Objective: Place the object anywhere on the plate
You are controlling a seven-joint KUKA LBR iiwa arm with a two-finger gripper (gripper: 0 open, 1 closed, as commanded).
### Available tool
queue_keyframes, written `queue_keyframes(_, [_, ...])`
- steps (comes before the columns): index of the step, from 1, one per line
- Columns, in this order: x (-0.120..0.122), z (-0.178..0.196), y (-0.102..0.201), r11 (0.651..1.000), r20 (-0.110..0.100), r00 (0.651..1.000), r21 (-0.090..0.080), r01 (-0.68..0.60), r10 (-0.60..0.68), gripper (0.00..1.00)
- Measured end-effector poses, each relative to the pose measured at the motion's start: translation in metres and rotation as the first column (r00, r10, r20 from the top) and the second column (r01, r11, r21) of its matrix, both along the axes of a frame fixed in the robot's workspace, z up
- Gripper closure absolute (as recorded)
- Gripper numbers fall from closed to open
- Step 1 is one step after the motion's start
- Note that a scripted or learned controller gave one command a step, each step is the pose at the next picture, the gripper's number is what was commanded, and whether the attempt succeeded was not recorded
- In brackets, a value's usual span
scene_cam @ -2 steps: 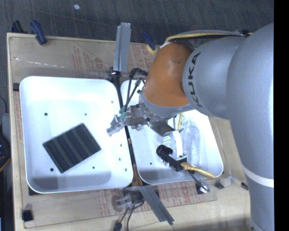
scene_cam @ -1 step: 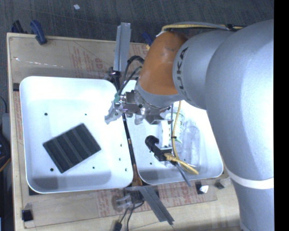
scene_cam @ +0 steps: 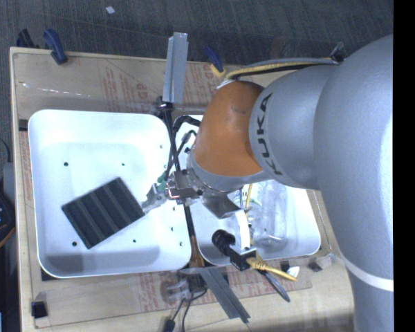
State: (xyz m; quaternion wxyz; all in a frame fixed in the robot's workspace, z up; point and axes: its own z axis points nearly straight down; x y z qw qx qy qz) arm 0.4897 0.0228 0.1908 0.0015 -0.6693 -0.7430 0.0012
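The jaws [scene_cam: 154, 196] touch the dark ridged plate [scene_cam: 102, 211]'s near corner, their state impossible to tell; descending further risks shoving it.

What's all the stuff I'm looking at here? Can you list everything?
Bins: two, white, side by side on the bench; the right one is mostly covered by the arm.
Plate: one, dark and ribbed, tilted, in the left bin.
Clear object: one, see-through, in the right bin; what it is cannot be told.
Clamps: two, blue, on the bench's far edge.
Bar: one, grey metal, upright behind the bins.
Bench: one, light wood.
Arm: one, grey with an orange band, reaching in from the right.
Gripper: one, over the left bin at the plate's right corner.
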Motion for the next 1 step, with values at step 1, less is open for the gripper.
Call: queue_keyframes(1, [-0.0127, -0.0001, 0.0402, 0.996, 0.000, 0.996, 0.000, -0.089, 0.089, 0.00])
